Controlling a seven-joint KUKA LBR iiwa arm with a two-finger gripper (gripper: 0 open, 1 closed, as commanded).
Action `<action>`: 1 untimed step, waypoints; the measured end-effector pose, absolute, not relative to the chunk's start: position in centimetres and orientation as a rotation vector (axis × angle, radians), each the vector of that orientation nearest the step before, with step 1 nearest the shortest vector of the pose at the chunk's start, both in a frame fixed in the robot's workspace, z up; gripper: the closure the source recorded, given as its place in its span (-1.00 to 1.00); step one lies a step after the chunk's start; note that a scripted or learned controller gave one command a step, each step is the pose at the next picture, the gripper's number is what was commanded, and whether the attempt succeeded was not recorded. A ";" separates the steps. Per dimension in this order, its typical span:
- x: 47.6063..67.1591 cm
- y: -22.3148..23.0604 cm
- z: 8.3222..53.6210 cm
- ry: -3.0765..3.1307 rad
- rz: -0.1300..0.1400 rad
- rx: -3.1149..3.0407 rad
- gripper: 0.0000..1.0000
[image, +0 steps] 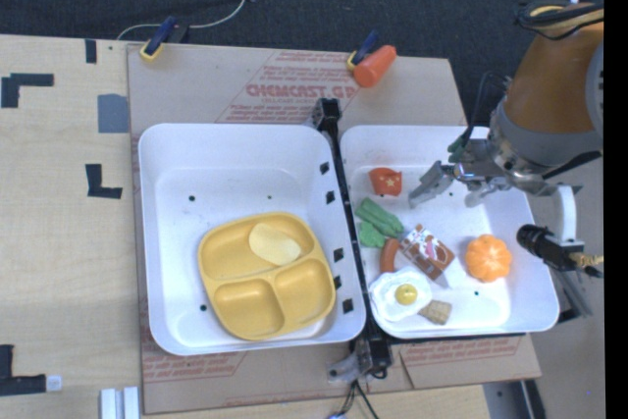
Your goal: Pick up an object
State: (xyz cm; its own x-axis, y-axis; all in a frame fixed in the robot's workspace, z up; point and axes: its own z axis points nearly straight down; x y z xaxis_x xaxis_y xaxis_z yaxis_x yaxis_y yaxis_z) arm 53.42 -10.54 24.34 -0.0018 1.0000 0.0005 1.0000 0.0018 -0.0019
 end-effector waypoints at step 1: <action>58.4 -7.5 18.0 -2.224 0.004 -2.214 -1.00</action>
State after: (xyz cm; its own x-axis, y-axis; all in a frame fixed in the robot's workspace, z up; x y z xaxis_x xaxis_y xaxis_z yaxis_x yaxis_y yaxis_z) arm 58.40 -7.54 17.98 -0.0044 1.0000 0.0005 1.0000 0.0044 -0.0042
